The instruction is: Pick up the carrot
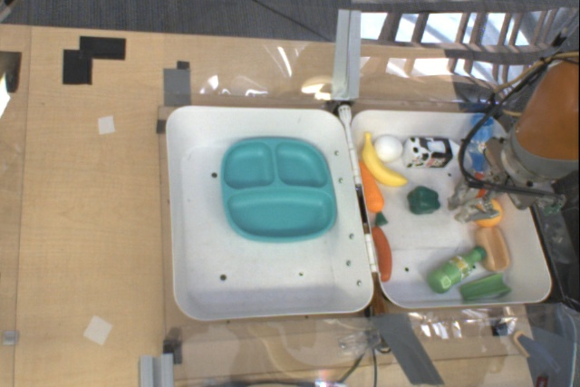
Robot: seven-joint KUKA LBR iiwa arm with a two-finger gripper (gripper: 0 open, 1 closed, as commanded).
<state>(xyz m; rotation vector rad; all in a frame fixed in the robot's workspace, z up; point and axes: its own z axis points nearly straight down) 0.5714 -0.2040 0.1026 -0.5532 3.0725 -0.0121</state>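
The carrot is a short orange piece with a green tip. It lies lengthwise against the left wall of the right bin, just below the banana. My gripper hangs low over the right side of that bin, well to the right of the carrot, beside a small orange-yellow item. Between the gripper and the carrot sits a dark green vegetable. Nothing shows between the gripper and the bin floor that I can name as held.
The left bin carries a teal divided plate. The right bin also holds a white ball, a cow-patterned can, a red chili, a green bottle, a green cucumber and a tan bun.
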